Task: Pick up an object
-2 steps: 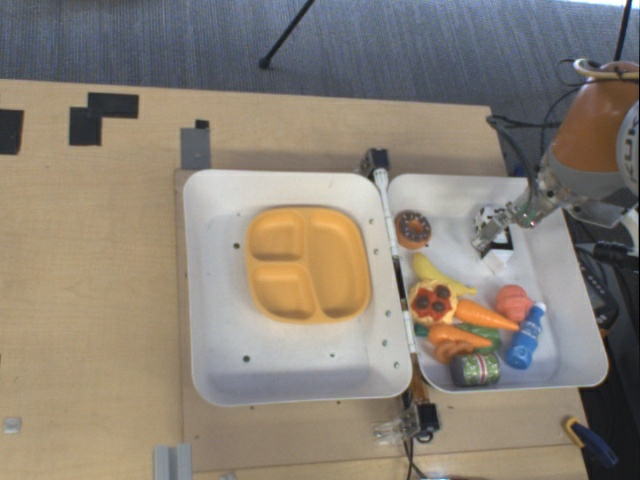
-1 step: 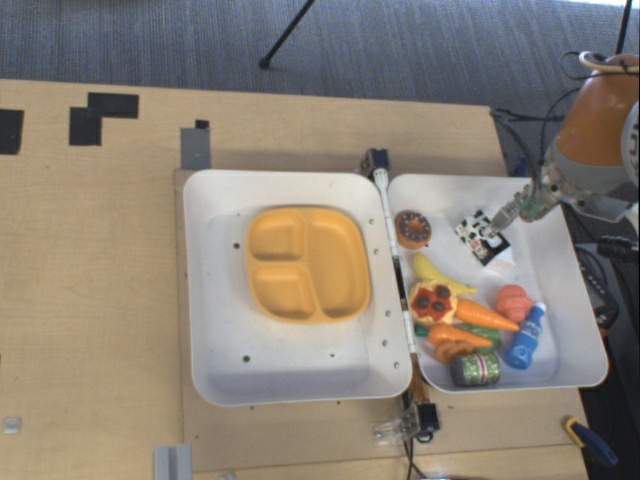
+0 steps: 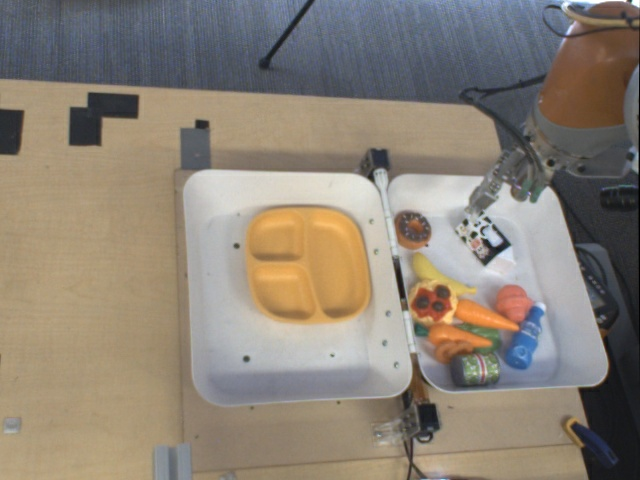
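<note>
The arm (image 3: 590,78) comes in at the upper right of the frame, and its pincer (image 3: 487,203) hangs low over the right bin (image 3: 560,268), right at a small black-and-white card or packet (image 3: 483,236). The tips seem to meet the top edge of that packet, but the view there is small and blurred, so I cannot tell whether the pincer is spread or pressed together, nor whether it has any grip. The packet looks to lie flat on the bin floor, in the upper middle of the right bin, so my judgement is that nothing has been lifted yet: the reach is made, the grasp and the lift are left.

Lower in the same bin the rest of the toys crowd together: a donut (image 3: 412,229) near the divider, a banana (image 3: 438,272) below it, a pizza slice (image 3: 433,303), a carrot (image 3: 485,316), a red lump (image 3: 513,300), a blue bottle (image 3: 525,337) and a green can (image 3: 475,369) at the bottom. All lie apart from the packet, so little blocks a grasp there; the bin's upper wall is the nearest hindrance. The left bin (image 3: 215,268) holds a yellow tray (image 3: 305,263) with three sections. Both bins sit on the pale worktop (image 3: 90,288).
</note>
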You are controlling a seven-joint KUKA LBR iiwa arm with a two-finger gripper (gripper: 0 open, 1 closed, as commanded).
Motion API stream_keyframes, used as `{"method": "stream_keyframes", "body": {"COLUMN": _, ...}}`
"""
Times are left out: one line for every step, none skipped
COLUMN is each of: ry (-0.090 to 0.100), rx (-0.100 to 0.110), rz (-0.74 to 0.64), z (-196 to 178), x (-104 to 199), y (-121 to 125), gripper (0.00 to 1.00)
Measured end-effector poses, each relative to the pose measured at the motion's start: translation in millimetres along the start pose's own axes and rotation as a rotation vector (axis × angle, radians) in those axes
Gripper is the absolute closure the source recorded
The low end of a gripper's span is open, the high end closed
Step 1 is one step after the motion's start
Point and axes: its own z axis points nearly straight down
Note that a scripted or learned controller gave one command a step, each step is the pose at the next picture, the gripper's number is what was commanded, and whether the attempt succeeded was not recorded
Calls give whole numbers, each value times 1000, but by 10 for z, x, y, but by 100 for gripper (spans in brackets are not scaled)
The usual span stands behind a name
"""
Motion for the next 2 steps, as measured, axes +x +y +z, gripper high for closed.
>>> {"method": "stream_keyframes", "body": {"ry": 0, "rx": 0, "rz": -477, "z": -535, "x": 670, "y": -120, "gripper": 100}}
{"method": "stream_keyframes", "body": {"ry": 2, "rx": 0, "rz": -624, "z": -524, "x": 1462, "y": -310, "gripper": 100}}
